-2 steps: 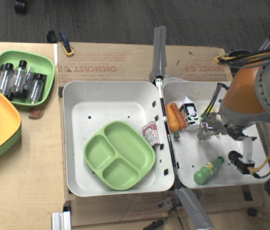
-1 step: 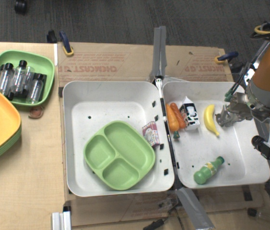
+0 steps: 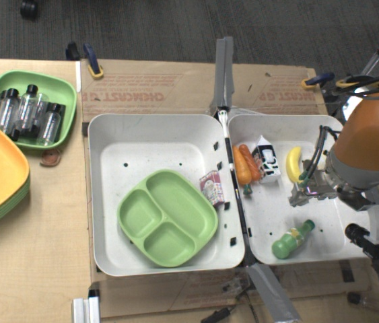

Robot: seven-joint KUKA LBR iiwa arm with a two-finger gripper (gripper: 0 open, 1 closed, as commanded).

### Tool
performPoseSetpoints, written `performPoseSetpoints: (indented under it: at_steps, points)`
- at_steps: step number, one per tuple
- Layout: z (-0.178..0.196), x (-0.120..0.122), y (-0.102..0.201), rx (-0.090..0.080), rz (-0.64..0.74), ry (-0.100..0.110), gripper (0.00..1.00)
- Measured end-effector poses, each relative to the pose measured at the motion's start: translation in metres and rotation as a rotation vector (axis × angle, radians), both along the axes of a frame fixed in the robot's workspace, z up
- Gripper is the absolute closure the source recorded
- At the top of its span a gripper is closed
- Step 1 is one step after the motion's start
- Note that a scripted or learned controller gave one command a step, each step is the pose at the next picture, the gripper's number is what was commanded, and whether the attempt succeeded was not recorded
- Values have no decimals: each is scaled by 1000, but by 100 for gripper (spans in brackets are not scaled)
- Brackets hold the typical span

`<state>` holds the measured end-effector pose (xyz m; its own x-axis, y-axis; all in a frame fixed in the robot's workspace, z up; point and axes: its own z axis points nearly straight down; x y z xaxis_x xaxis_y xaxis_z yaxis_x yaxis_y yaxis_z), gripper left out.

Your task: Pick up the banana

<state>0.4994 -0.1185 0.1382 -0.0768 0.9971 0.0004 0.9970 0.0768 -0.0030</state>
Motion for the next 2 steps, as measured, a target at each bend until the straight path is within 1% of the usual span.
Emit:
performPoseSetpoints:
  at_steps: [1,2]
  points:
    - [-48,19,-6,0,29,0,100]
    - [-40,60,-21,-1,54,-2,100]
